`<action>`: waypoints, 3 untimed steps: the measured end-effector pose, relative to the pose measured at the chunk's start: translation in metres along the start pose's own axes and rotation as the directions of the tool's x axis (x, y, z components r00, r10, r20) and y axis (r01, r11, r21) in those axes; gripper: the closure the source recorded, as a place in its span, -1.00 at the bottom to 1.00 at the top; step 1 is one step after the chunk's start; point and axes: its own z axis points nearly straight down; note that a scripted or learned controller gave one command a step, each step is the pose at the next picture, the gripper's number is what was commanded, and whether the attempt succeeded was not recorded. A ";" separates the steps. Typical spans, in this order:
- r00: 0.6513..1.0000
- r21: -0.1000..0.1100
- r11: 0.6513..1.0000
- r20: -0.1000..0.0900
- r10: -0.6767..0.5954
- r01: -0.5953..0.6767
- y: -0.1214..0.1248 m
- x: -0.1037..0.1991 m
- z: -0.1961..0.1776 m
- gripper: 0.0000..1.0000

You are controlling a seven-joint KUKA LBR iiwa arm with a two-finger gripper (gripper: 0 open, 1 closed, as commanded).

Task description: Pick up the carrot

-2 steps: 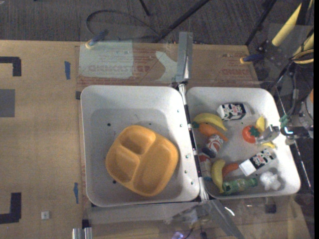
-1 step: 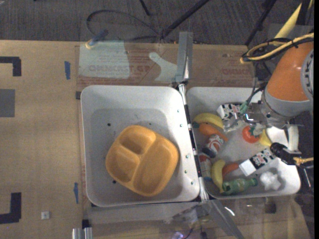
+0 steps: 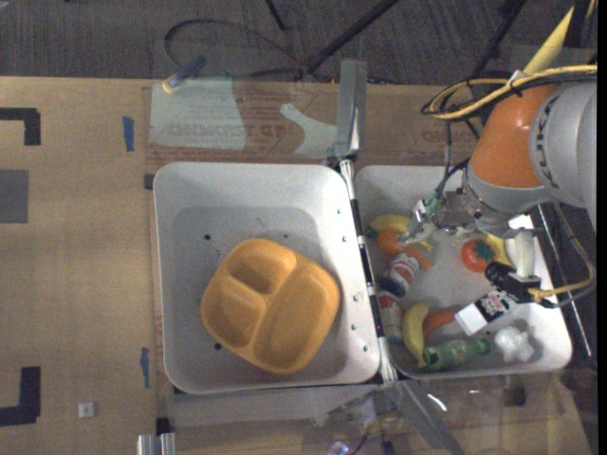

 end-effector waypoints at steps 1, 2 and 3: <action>1.000 -0.004 1.000 -0.002 0.000 0.000 0.001 0.001 -0.010 1.00; 0.955 0.013 0.955 -0.003 0.298 -0.298 0.008 0.044 -0.127 1.00; 0.780 0.019 0.780 0.004 0.626 -0.626 0.000 0.071 -0.113 1.00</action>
